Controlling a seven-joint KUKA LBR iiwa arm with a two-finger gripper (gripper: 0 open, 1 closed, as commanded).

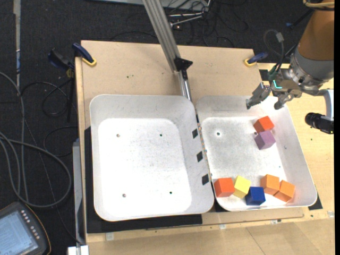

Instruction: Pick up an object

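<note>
My gripper [268, 99] hangs over the far edge of the right bin [234, 142], its two dark fingers [255, 98] spread open with nothing between them. Just below it lie an orange cube [263, 124] and a purple cube [264, 139], touching each other. Along the bin's near edge sit an orange cube [224, 186], a yellow cube [241, 186], a blue cube [255, 196] and two more orange cubes [271, 183] [286, 190].
The left bin [141, 153] stands beside the right one on the wooden bench [133, 68]. A slanted metal pole [162, 25] crosses the back. Blue-and-yellow clamps [82, 54] [255, 59] grip the bench's far corners.
</note>
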